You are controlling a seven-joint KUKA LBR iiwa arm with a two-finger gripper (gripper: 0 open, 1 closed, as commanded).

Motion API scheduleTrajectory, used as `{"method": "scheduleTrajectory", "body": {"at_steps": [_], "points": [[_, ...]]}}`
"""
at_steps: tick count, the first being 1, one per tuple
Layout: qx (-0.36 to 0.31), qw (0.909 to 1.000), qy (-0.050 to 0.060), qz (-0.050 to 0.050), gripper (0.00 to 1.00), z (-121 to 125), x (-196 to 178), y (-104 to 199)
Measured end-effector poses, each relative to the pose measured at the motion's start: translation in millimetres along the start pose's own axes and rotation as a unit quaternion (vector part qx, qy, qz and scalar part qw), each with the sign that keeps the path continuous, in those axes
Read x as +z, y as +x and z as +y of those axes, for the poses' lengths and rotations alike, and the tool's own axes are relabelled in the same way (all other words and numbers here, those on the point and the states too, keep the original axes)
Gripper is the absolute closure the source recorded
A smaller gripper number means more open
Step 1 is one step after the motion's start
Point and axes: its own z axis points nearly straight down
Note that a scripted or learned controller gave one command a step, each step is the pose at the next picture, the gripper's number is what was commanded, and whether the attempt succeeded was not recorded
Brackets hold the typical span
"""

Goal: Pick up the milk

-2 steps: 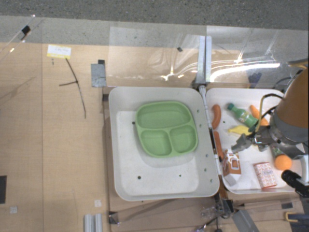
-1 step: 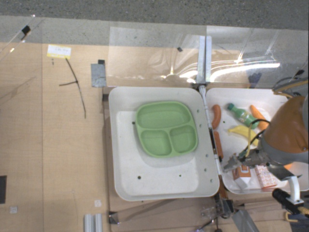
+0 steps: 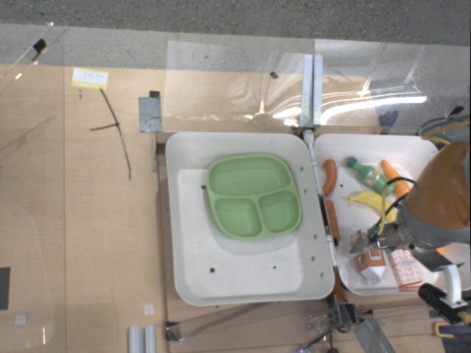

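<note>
Milk, a small white and orange carton (image 3: 372, 264), lay at the near-left corner of the right white plastic bin (image 3: 430, 147), tipped on its side. My gripper (image 3: 370, 240) hung just above it, reaching in from the right under the grey arm with its orange band (image 3: 445, 197); I could not tell whether the carton was touched or how wide the gripper stood. Beside the carton lay a pale pink patterned packet (image 3: 405, 268). Farther back in that bin were a yellow banana (image 3: 366, 199), a green bottle (image 3: 366, 173), an orange carrot (image 3: 388, 170) and two red sausages (image 3: 330, 176). A green three-compartment plate (image 3: 254, 196) sat in the left white bin (image 3: 243, 274).
</note>
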Motion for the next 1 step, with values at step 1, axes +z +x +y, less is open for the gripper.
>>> {"method": "scheduleTrajectory", "body": {"at_steps": [1], "points": [[-0.020, 0.9998, 0.002, 0.002, 1.00, 6.3, -89.2, 54.1]]}}
